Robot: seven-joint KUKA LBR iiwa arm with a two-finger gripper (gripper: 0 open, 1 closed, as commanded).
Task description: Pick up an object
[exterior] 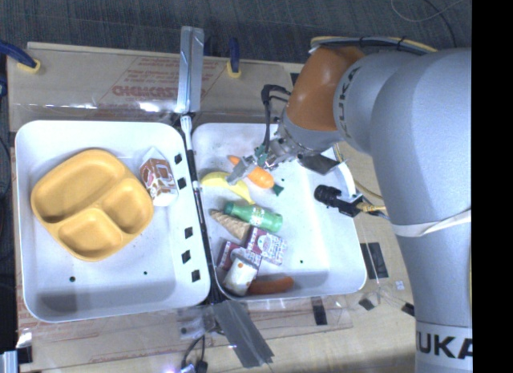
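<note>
Carrot [260, 177] lay in the right bin [337, 239], beside the banana [215, 179]. Gripper [255, 163] was down at it, fingers narrow, touching; grasp unconfirmed. Judged: reach done, lift left.

Right bin [341, 263] centre crowded; right side open; left bin [96, 295] front clear.

Single fixed overhead camera, slanted down over both bins [48, 299].
</note>
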